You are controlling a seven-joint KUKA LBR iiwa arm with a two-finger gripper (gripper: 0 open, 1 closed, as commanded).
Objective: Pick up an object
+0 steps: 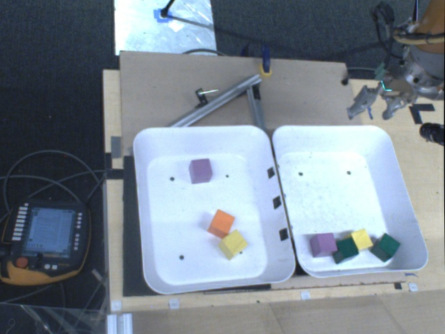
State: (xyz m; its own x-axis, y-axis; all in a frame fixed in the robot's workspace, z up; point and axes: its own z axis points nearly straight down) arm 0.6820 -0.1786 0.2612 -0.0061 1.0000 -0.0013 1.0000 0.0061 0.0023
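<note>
The left bin (pixel 149 152) holds a purple cube (pixel 200 170) near its back, with an orange cube (pixel 221 223) and a yellow cube (pixel 233 244) touching each other toward the front. Along the front wall of the right bin (pixel 389 152) sit a purple cube (pixel 322 244), a dark green cube (pixel 345 250), a small yellow cube (pixel 361 239) and another green cube (pixel 385 246). My gripper (pixel 379 105) hangs open above the bench just behind the right bin's far edge, with nothing between its fingers.
A metal bar frame (pixel 222 99) lies on the brown board behind the bins. A teach pendant (pixel 43 239) with cables rests on the floor at the left. A shiny sheet (pixel 164 16) lies on the floor at the back.
</note>
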